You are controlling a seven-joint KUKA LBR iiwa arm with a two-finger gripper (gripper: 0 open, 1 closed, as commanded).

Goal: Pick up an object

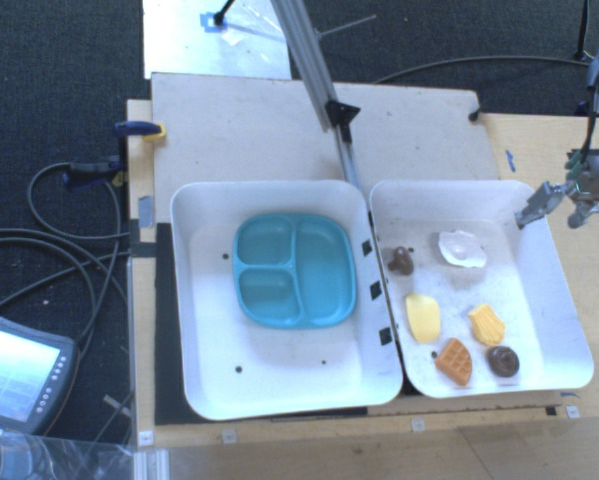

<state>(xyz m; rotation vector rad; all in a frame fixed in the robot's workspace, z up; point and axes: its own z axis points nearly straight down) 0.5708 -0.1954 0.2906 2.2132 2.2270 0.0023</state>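
**Claw poised at the bin's far corner, toy food waiting below**

Here's the gripper [554, 206], hanging at the two o'clock corner of the right bin [554, 298], right over the rim. Nothing sits between its fingers; how wide they stand I cannot tell, the metalwork is too small and blurred.

Working outward: closest to the claw, toward its eight o'clock, lies the white shell-shaped piece [462, 249], pale on a pale floor, flattish with a ruffled edge. It looks like light moulded plastic, likely slick; I'd pinch it across its narrow width.

Further on, at nine o'clock in the bin, a small brown lump [401, 261], rounded and tiny, an easy one to knock away.

Toward the bin's middle, the yellow piece [423, 317], smooth and rounded, probably stiff and light; grip it across the short sides.

At five o'clock, three cluster close: an orange-yellow chunk [487, 324], a ridged waffle-like piece [455, 361], and a dark brown round piece [503, 360]. The waffle's grid texture should give the fingers some bite, though its neighbours crowd the approach.

Over in the left bin [204, 298], a teal divided plate [295, 271], glossy, three compartments, broad and flat, a poor bet for a two-finger pinch except at its rim.
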